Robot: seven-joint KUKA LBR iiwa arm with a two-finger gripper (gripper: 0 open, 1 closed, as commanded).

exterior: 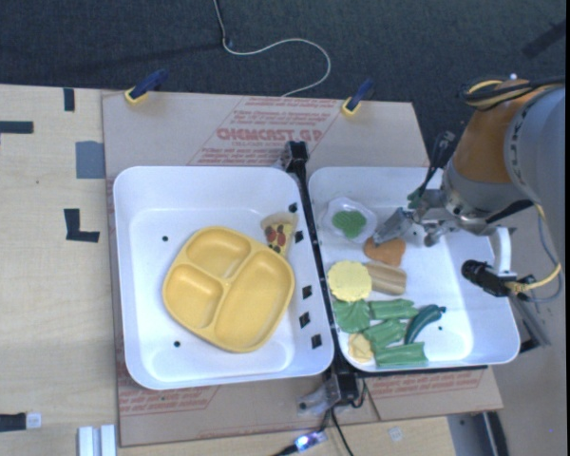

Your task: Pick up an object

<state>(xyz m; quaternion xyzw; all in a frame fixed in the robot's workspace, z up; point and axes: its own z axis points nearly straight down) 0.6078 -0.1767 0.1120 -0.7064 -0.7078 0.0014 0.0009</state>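
Note:
The right bin (475, 350) holds a pile of toy food: a clear cup with a green piece (349, 221), an orange piece (387, 252), a tan roll (385, 277), a yellow round slice (349, 280), green beans (389, 335) and a dark green pepper (423, 321). My gripper (397, 226) reaches in from the right and hangs just above the orange piece, right of the clear cup. Nothing shows between its fingers.
In the left bin (138, 217) lies a yellow divided plate (228, 288), with a pizza slice toy (278, 231) near the divider (309, 255). The arm's grey body and orange band (489, 141) hang over the right bin's far right corner.

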